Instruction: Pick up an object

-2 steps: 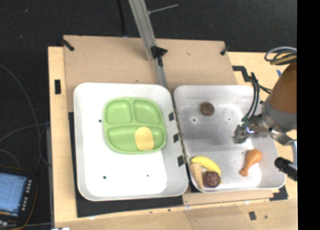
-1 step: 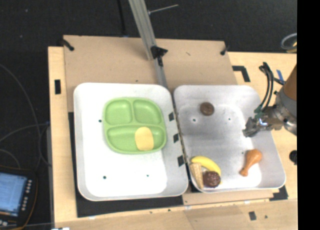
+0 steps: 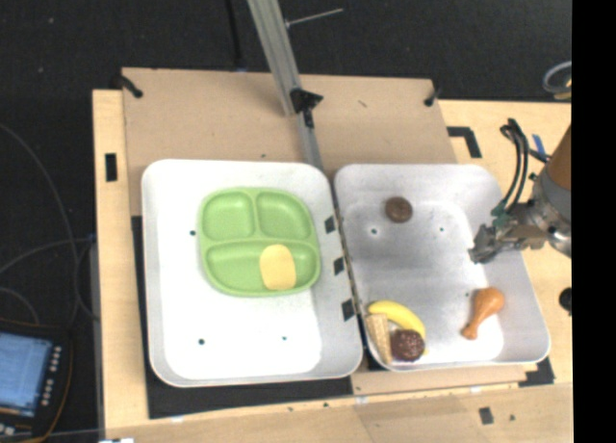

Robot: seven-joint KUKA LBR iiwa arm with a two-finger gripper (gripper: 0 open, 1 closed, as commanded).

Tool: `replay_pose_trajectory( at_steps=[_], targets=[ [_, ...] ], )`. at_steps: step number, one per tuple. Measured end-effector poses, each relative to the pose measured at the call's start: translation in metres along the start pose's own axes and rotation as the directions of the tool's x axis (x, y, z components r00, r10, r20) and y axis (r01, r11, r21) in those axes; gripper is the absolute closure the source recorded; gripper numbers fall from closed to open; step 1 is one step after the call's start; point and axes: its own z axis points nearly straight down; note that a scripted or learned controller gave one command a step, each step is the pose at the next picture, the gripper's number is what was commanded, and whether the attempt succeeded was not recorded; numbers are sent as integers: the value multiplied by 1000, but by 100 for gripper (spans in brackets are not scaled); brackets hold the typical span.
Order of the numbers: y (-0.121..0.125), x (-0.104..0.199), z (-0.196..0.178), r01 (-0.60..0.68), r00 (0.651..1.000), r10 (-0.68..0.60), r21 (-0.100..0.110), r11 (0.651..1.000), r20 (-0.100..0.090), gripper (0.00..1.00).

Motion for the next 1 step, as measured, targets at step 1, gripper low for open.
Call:
replay_pose_trajectory(
  at_steps=[1],
  targets=[
    [15, 46, -5, 3, 1000, -3, -1, 1000, -1, 100]
  ],
)
